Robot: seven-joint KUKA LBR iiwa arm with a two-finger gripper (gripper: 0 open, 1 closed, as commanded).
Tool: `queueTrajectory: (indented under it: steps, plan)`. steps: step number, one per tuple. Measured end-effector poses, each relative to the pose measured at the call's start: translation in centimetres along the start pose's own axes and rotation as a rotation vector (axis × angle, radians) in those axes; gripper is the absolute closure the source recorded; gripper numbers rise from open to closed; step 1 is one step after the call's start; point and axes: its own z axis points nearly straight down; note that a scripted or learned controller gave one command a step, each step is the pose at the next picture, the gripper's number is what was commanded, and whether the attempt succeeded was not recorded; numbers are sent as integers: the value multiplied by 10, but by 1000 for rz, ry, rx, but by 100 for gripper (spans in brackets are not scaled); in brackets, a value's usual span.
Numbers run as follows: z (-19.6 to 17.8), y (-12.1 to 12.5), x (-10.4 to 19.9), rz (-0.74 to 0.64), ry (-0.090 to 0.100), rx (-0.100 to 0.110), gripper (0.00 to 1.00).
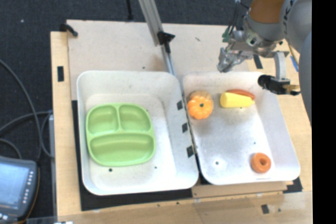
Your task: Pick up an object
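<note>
Fingers (227, 64) of mine hang over the bench (113, 47), just past the far edge of the right bin (278, 128). They hold nothing, and I cannot tell if they are spread or pressed together. In the right bin a small pumpkin (200, 106) sits in the far left corner, close by the wall. A yellow block (233, 100) lies near it, with a red thing (240, 93) touching its far side. An orange ring (261, 163) lies alone in the near right corner, well apart from the rest. The left bin (168, 113) holds a green tray (119, 134) with three parts.
</note>
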Motion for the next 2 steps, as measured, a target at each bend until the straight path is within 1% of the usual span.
queueTrajectory:
  steps: [1,2]
  plan:
    - [23,-44,-59,11,-2,8,100]
    - [21,-31,-57,1,-2,3,100]
